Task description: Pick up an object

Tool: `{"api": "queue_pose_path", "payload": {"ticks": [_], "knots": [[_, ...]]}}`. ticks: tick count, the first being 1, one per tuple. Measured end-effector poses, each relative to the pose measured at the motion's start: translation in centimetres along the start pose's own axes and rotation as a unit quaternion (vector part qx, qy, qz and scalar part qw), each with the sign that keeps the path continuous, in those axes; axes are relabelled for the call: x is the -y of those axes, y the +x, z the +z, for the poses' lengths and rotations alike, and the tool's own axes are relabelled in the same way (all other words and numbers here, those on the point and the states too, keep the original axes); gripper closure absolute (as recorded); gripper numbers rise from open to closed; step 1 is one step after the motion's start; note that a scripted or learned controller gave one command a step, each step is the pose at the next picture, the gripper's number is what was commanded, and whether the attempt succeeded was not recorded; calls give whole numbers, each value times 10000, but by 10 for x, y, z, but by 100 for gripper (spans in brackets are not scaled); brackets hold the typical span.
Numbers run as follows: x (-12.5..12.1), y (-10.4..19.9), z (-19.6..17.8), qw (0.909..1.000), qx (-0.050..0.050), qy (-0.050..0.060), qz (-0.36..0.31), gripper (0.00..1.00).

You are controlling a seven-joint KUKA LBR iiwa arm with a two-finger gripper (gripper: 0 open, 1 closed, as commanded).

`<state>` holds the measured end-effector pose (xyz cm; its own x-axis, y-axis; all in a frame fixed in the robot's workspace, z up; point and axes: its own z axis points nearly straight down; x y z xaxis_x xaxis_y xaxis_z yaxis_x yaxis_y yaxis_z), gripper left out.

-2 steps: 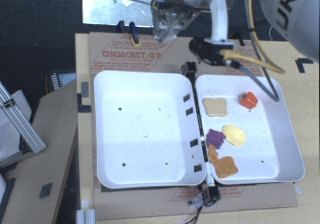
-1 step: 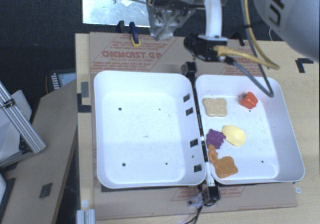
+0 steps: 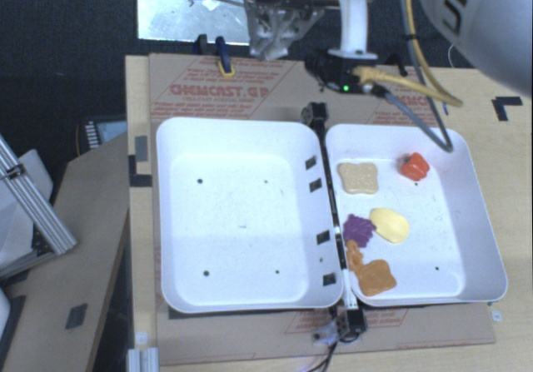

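Claw (image 3: 271,37) status: raised high above the far edge of the bench, beyond both bins and well apart from every object. I carry nothing between my fingers; how far they stand open I cannot tell, as the tips blur against the cardboard backing.

Finding 1: the left bin (image 3: 166,195) offers no target. All 5 candidates lie in the right bin (image 3: 479,220).

Finding 2: the toast slice (image 3: 359,178) lies flat near that bin's far left. The red piece (image 3: 414,166) sits alone toward the far right. The yellow piece (image 3: 390,225) touches, or nearly touches, the purple piece (image 3: 358,229). The orange piece (image 3: 371,273) lies close to the divider wall.

Assessment: I judge the task to be at its approach step; no grasp is begun.

Requirement for the next move: I must travel toward the near side and descend over the right bin. The red piece looks the cleanest choice, standing clear of neighbours and walls. The crowded items risk a blocked finger.
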<state>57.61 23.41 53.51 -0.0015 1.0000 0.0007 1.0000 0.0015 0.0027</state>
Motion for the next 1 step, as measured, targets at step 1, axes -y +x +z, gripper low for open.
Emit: {"api": "queue_pose_path", "payload": {"ticks": [1], "knots": [[-14,0,0,10000,1,-1,3,100]]}}
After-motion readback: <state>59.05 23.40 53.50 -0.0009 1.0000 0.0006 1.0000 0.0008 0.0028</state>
